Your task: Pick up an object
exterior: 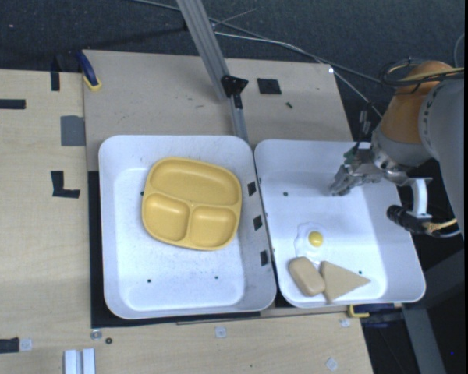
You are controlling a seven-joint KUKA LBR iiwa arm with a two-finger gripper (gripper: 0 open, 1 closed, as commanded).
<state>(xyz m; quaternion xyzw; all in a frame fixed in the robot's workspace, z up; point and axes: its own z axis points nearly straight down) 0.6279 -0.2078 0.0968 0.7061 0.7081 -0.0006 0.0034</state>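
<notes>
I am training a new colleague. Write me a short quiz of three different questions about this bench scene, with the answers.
1. True or false: the yellow divided plate lies in the left bin.
2. Multiple choice: which item in the right bin lies closest to the gripper? A) fried egg toy B) tan bread roll C) tan wedge
3. Fill in: the plate has ___ compartments.

Key:
1. True.
2. A. The egg lies just below the gripper in the view; the roll and the wedge lie nearer the bin's front edge.
3. Three.
</notes>
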